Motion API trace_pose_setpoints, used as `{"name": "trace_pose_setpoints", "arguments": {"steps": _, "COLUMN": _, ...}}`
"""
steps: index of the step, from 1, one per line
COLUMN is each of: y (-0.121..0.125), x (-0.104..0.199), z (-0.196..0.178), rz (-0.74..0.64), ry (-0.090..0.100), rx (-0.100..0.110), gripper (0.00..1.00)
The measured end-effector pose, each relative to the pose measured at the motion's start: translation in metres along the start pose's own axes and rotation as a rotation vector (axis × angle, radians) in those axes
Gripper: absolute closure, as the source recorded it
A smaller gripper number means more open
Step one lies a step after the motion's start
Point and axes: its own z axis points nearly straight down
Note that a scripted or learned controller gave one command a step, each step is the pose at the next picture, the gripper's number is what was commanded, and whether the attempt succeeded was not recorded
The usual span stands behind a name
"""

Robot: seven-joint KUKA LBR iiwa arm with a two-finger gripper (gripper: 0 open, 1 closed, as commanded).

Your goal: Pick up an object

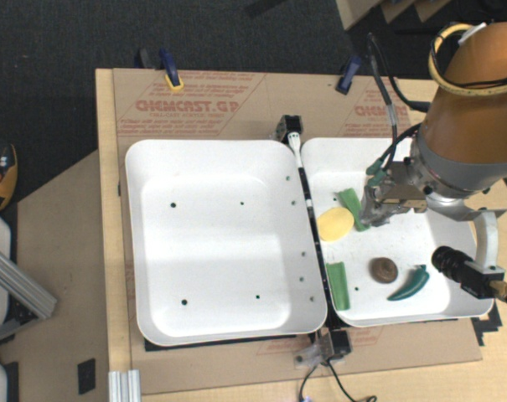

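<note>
Camera view, right bin (454, 308): pincer (369, 218) low beside yellow lump (335, 223), just left of it, probably lined up for a grab (grip state impossible to tell). Green strip (349, 200) just above; brown disc (383, 268) below.

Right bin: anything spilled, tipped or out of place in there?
Nothing stands out. The right bin holds a yellow lump, two green pieces, a brown disc and a teal curved piece, all lying loose on its floor. The gripper is low beside the lump.
</note>
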Motion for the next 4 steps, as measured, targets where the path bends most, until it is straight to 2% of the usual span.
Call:
{"name": "trace_pose_setpoints", "arguments": {"steps": 1, "y": 0.001, "x": 0.019, "z": -0.072, "rz": -0.009, "ry": 0.002, "rx": -0.019, "gripper": 1.00}}
{"name": "trace_pose_setpoints", "arguments": {"steps": 2, "y": 0.000, "x": 0.062, "z": -0.091, "rz": -0.012, "ry": 0.003, "rx": -0.015, "gripper": 1.00}}
{"name": "trace_pose_setpoints", "arguments": {"steps": 3, "y": 0.000, "x": 0.068, "z": -0.032, "rz": -0.006, "ry": 0.001, "rx": -0.001, "gripper": 1.00}}
{"name": "trace_pose_setpoints", "arguments": {"steps": 4, "y": 0.001, "x": 0.010, "z": 0.002, "rz": 0.000, "ry": 0.001, "rx": -0.004, "gripper": 1.00}}
